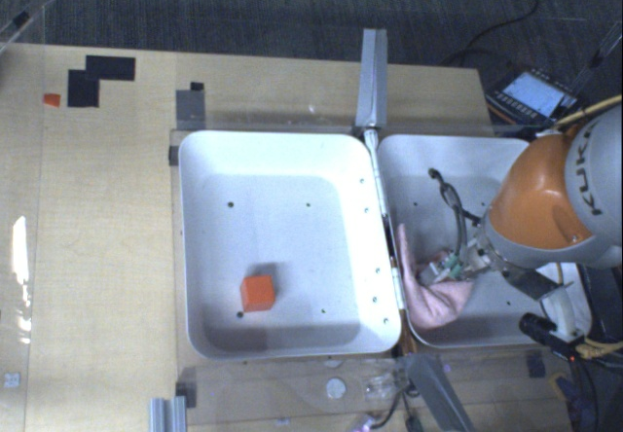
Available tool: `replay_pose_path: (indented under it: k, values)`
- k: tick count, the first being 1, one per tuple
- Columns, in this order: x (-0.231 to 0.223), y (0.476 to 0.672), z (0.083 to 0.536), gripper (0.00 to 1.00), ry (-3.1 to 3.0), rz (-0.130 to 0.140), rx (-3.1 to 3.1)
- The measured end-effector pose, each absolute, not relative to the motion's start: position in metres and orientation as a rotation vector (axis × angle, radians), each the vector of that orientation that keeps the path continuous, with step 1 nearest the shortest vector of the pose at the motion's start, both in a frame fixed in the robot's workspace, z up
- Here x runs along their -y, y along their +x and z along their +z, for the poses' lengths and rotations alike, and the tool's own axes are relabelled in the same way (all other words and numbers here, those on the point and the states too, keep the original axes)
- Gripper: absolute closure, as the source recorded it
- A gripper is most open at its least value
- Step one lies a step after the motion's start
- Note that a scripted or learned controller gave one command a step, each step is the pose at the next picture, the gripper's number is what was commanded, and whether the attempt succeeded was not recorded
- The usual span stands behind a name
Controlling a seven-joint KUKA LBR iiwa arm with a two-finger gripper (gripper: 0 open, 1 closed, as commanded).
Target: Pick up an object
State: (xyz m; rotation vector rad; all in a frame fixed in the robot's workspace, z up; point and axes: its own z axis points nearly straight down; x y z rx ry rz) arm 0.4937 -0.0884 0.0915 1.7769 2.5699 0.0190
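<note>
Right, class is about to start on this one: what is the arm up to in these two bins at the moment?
The grey and orange arm reaches in from the right and its gripper is down in the right bin, right at a crumpled pink cloth lying near the divider between the bins. Whether it has a hold on the cloth cannot be told from here. In the left bin an orange block sits untouched near the front.

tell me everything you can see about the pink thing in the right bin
The pink thing looks like soft cloth, pale pink, bunched into a rumpled heap rather than laid flat. It lies in the right bin, at that bin's near left corner, with a thin strip running up along the wall that divides the two bins. The end effector sits right at its upper edge, seemingly touching it; whether the cloth is gripped cannot be told.
</note>
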Motion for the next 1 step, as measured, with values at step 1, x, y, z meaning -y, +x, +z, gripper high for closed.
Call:
replay_pose_path:
  k: [1]
  values:
    - [0.0898, 0.4983, 0.1046, 1.00, 1.770, 0.026, -2.557]
